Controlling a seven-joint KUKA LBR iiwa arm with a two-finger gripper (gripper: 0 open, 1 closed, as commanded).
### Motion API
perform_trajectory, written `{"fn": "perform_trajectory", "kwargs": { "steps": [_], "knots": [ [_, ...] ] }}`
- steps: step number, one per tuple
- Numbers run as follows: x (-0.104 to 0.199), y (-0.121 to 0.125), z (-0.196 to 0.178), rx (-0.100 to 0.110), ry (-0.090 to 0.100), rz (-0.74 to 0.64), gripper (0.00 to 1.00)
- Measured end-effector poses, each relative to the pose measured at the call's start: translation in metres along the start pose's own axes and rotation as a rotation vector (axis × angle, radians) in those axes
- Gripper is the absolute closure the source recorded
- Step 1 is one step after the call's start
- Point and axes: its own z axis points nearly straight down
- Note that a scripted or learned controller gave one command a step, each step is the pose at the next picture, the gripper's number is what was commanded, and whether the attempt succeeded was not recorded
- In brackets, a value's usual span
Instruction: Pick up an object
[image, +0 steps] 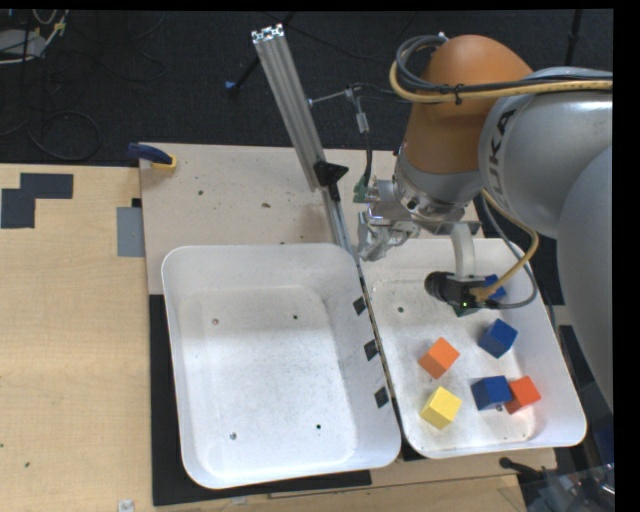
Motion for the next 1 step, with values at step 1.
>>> {"fn": "perform_trajectory", "kwargs": {
  "steps": [1],
  "knots": [
    [0.0514,-0.0034,0.0033,0.000,0.000,0.001,1.00]
  ]
}}
